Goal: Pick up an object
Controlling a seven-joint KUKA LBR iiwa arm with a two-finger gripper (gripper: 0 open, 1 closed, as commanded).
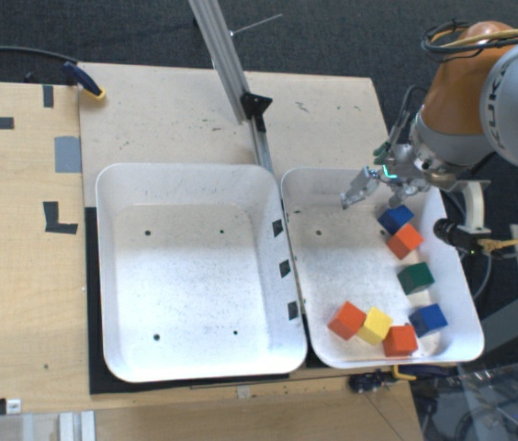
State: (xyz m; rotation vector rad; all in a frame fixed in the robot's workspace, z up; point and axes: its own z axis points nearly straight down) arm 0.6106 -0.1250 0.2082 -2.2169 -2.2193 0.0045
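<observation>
My gripper (378, 191) hangs over the back of the right bin (319, 246), open, with nothing between its fingers. One finger (354, 192) points left and down. Just in front of it, a blue cube (394, 219) touches an orange cube (407, 240) near the bin's right wall. Further forward lie a green cube (415, 277) and a second blue cube (429, 318). At the bin's front, an orange cube (346, 321), a yellow cube (375, 325) and a red-orange cube (399, 340) sit in a tight cluster.
The left bin (185, 274) sits beside the right one, sharing a raised middle rim. A grey metal rail (227, 49) slants down from the top to the bins' back edge. The arm's grey and orange body (470, 90) fills the upper right.
</observation>
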